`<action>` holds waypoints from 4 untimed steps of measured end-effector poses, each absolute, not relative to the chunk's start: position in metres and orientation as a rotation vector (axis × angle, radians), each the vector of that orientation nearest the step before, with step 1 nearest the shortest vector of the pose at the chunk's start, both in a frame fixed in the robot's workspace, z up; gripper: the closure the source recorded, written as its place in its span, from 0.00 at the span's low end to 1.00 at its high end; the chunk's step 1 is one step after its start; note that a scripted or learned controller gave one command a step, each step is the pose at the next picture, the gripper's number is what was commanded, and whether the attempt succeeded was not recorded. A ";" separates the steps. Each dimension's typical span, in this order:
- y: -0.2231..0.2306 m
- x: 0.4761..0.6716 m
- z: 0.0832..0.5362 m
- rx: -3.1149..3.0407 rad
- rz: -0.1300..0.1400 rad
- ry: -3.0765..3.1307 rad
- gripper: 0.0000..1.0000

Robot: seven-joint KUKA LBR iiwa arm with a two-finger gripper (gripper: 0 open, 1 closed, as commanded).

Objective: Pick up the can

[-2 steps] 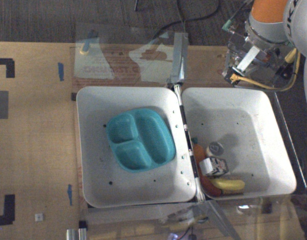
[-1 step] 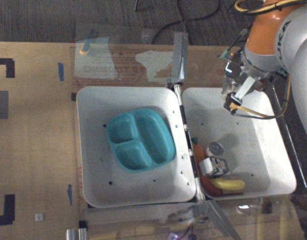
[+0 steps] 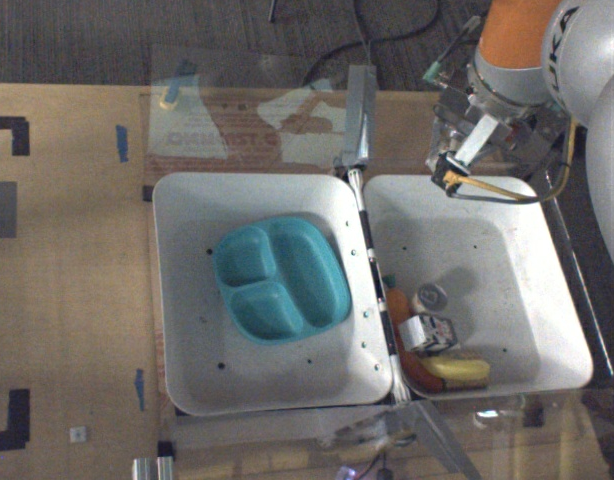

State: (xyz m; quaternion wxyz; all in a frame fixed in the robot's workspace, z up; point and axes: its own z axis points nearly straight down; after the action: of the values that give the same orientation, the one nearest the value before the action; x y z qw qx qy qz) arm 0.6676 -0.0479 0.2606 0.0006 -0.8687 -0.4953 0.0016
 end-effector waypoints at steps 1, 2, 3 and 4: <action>0.003 0.667 0.275 -2.893 0.004 -1.225 1.00; 0.072 0.647 0.316 -2.814 0.006 -1.397 1.00; 0.070 0.583 0.393 -2.642 0.005 -1.701 1.00; 0.140 0.624 0.430 -2.527 0.005 -1.866 1.00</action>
State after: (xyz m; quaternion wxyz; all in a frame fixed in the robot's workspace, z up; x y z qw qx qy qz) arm 0.6241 0.1403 0.4298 -0.0001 -0.8045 -0.5940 0.0016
